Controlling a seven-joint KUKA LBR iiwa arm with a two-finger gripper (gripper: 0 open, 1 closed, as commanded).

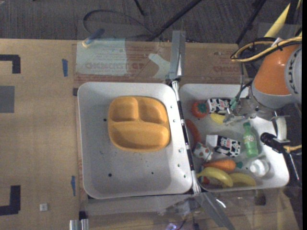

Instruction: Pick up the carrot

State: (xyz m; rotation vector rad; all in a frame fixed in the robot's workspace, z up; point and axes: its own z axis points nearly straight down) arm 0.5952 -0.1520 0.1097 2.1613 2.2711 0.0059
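Orange carrot [220,165]: lying in my right bin [280,174], near its front edge, just behind 2 bananas [229,178] and beside a cow-print carton [227,145]. Green bottle [249,140] stands to its right. Yellow divided plate [138,123]: left bin [91,143]. My tool [234,113]: hovering over the bin's back half, near another carton [218,105], well apart from the carrot; open or closed, I cannot tell. Step in hand, as I judge it: approach. Next move calls for travelling forward over the carrot, then descending between its neighbours.
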